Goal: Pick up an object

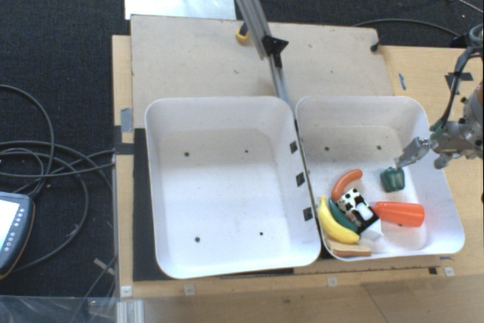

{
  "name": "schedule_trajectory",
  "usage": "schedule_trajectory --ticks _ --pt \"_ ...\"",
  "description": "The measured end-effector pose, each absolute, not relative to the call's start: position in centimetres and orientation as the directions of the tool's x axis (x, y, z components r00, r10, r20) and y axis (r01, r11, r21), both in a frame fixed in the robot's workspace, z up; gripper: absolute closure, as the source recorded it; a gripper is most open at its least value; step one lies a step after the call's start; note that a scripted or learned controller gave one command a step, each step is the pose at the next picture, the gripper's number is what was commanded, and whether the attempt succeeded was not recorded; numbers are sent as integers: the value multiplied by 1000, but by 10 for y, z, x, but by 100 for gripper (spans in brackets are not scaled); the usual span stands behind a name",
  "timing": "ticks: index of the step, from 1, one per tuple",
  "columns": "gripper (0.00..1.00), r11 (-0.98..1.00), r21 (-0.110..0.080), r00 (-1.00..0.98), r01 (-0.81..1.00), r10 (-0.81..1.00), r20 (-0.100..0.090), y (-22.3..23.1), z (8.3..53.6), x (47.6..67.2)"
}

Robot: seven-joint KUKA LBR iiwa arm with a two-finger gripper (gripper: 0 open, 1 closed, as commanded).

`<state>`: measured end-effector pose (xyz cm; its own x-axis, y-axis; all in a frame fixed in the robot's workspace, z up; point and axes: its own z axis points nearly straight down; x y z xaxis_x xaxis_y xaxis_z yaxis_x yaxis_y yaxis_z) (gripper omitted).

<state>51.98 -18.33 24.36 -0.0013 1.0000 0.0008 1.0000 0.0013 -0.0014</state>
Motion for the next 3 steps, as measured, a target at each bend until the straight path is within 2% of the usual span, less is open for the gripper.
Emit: schedule_trajectory --ticks 1,2,3 --pt "0 1 -3 -1 1000 1000 1 -181 202 521" --pt "0 1 -4 -1 1000 1000 2 -180 139 522" --pt "100 2 4 -2 1000 1000 -1 -181 153 524"
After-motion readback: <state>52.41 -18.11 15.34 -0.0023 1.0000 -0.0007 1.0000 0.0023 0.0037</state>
